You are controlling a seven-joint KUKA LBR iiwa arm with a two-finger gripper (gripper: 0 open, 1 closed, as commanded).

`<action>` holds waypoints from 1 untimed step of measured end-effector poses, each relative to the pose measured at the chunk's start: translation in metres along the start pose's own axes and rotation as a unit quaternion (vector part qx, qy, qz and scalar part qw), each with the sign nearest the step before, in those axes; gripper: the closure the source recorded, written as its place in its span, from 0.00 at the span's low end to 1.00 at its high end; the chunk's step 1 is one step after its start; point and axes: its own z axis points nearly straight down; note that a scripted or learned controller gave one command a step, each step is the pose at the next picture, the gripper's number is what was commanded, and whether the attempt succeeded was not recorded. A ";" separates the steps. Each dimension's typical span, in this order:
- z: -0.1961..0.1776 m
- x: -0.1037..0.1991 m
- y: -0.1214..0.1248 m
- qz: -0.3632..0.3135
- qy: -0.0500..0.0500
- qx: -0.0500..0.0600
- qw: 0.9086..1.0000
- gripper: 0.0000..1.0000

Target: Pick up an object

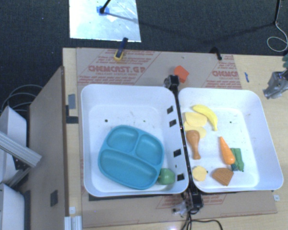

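The food toys all sit loose in the right bin (259,128), probably as pick candidates: banana (206,114) at 12 o'clock, carrot (225,150) toward 4. The gripper (277,85) sits off past the bin's 2 o'clock corner, can't tell its state. The left bin (93,104) has a blue tray (129,157); the cardboard-covered surface (149,63) sits on dark carpet (29,28).

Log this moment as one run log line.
gripper: at right edge, outside bins | held: nothing seen | right bin: banana, drumstick, carrot | left bin: blue tray
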 end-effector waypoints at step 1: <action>-0.011 0.000 0.001 -0.002 -0.001 -0.002 1.000 1.00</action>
